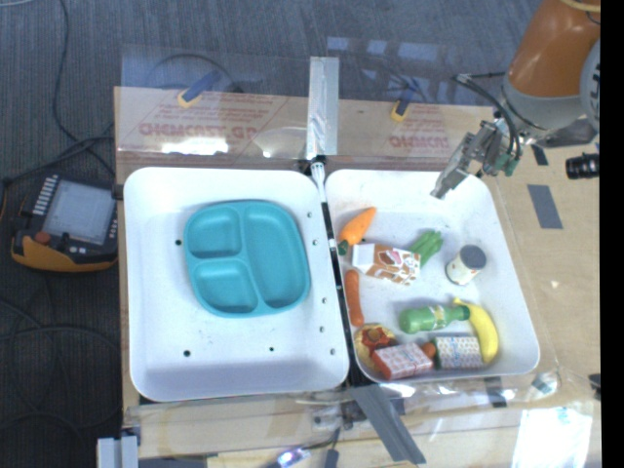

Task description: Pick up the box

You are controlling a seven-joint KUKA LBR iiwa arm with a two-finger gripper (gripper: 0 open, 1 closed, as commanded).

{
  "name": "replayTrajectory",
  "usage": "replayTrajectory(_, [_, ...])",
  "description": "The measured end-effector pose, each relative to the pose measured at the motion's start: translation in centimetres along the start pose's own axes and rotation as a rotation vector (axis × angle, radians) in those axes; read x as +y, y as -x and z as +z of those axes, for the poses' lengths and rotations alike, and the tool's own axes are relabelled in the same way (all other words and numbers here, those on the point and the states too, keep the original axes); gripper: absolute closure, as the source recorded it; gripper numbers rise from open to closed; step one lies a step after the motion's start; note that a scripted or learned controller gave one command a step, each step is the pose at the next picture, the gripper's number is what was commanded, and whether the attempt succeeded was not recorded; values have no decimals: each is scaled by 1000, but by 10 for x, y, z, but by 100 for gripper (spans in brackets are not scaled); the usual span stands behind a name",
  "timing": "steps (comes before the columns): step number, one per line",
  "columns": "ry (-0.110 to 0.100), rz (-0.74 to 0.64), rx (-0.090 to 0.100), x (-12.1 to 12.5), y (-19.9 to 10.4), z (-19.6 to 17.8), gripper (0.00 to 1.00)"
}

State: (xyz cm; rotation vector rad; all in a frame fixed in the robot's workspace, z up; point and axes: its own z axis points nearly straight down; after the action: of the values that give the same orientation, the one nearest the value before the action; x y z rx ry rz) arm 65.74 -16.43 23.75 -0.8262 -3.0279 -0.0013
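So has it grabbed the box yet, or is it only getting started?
Only getting started, by the look of it. Nothing looks done: the red box lies in the right bin, at its near edge among the toy food. In hand: the pincer hangs over that bin's far corner, well away from the box. Left: reaching across, closing on the box and lifting it.

arm (556, 47): upper right, angled down-left | gripper (450, 181): empty
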Motion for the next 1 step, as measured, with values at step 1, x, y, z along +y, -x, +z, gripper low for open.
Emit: replayTrajectory(1, [-2,-243,-2,6,-1,-51,100])
